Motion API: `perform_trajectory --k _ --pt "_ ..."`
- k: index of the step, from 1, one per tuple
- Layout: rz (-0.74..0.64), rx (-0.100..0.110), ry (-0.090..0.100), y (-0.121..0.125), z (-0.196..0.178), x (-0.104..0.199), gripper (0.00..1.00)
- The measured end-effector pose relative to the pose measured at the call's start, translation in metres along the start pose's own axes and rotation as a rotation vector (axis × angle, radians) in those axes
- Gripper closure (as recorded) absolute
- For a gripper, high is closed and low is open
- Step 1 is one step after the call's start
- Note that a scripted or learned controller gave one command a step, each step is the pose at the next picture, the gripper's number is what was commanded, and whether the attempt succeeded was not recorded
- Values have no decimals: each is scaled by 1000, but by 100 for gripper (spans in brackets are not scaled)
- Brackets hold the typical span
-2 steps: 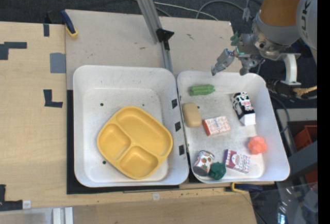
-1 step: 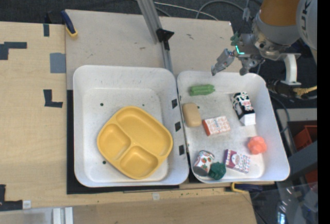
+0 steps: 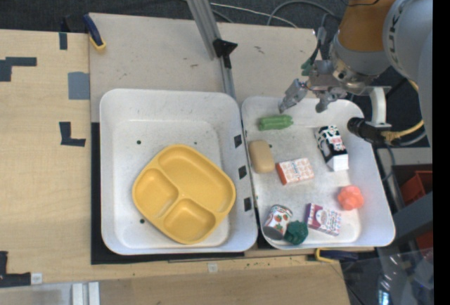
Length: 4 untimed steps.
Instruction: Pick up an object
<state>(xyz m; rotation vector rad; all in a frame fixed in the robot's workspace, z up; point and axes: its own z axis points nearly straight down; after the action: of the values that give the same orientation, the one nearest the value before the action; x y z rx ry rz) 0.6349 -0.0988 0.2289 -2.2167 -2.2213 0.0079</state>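
1. I see the two-finger gripper (image 3: 309, 97) in the upper right of the frame, above the right white bin's (image 3: 376, 223) top edge, fingers spread wide, nothing between them.
2. Green oblong object (image 3: 274, 123) lies just below the gripper, apart from it.
3. Below: tan rounded block (image 3: 261, 155), red-and-white small box (image 3: 295, 171), orange ball (image 3: 350, 197).
4. Left white bin (image 3: 116, 156) holds a yellow sectioned plastic plate (image 3: 183, 192).

My gripper (image 3: 308, 97) hangs with fingers spread over the far end of the right bin (image 3: 373, 226), just beyond the green pickle (image 3: 274, 123). Bare floor lies between the pickle and the cow carton (image 3: 331, 146). Toward the near wall the way is crowded: bread (image 3: 261, 155), red box (image 3: 295, 171), orange ball (image 3: 350, 197), purple box (image 3: 323, 218), can (image 3: 278, 220). A yellow tray (image 3: 184, 192) fills most of the left bin (image 3: 112, 156), with open floor along its far side.
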Motion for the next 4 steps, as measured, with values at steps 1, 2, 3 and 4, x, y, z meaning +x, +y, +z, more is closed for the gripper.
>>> perform_trajectory --k 1,2,3,4 --pt "1 2 0 1 63 -5 0" --pt "0 1 1 -3 113 4 0" --pt "-1 -3 1 -2 100 4 100" --pt "1 -11 1 -4 37 2 100"
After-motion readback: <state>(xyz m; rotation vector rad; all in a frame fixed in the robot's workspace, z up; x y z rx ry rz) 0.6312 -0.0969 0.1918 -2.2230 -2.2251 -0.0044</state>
